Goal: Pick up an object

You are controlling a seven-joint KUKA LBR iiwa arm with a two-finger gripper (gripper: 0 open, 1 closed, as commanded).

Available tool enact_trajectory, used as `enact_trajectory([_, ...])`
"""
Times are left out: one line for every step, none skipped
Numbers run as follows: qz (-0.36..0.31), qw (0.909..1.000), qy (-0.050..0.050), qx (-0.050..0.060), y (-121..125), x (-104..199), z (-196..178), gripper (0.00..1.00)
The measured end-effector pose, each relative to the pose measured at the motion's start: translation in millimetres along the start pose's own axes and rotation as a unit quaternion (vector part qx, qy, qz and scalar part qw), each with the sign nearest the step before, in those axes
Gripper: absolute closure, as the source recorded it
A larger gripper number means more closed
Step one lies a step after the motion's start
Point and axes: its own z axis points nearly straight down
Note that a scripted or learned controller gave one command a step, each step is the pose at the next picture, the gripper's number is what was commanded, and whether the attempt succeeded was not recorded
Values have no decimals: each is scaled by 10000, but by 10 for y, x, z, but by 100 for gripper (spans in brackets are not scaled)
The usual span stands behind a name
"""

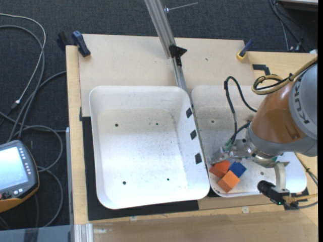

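Where the bench (131, 59) carries its load, count two shallow white bins side by side: left bin (136, 145), right bin (212, 110). Blocks, three, clustered in the right bin's near left corner: one red-orange block (219, 169), one orange block (228, 181), one blue block (238, 169), all touching or just beside each other. Arm (282, 120), one, grey with orange band, reaching in from the right. Gripper (231, 153), one, low over the blocks at their far side; whether its jaws are spread or pressed together cannot be told.
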Motion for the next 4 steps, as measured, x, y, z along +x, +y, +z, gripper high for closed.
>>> enact_trajectory([-4,10000,-19,-23,594,-579,3,0])
enact_trajectory([4,10000,13,30,323,-856,8,0])
enact_trajectory([-15,10000,-16,-16,811,-1278,4,0])
enact_trajectory([-17,10000,-7,-2,887,-1200,8,0])
